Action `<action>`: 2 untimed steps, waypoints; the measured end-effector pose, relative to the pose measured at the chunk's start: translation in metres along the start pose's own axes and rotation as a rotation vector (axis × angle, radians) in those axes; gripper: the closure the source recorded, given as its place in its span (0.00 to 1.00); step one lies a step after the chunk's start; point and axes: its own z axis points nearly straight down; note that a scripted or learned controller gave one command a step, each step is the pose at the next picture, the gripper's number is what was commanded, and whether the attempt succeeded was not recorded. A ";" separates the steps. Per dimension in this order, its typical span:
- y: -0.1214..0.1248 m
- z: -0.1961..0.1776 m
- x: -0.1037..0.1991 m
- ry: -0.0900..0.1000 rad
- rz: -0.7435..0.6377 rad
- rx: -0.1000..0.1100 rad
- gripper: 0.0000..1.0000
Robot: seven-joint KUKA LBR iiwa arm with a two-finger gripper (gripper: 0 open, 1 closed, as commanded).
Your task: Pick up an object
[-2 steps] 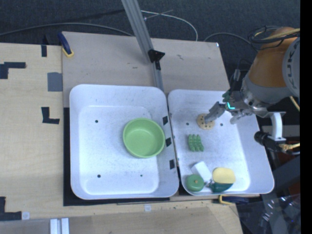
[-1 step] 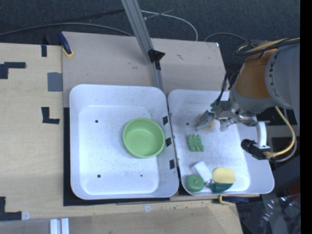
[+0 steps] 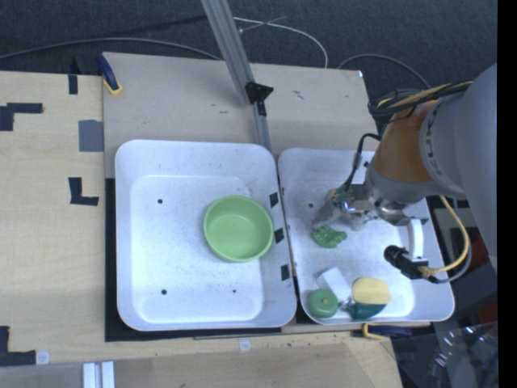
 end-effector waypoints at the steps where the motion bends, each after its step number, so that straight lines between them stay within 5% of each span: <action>1: 0.001 -0.013 0.001 0.001 -0.002 -0.003 1.00; 2: 0.008 -0.073 -0.003 -0.002 0.000 -0.012 1.00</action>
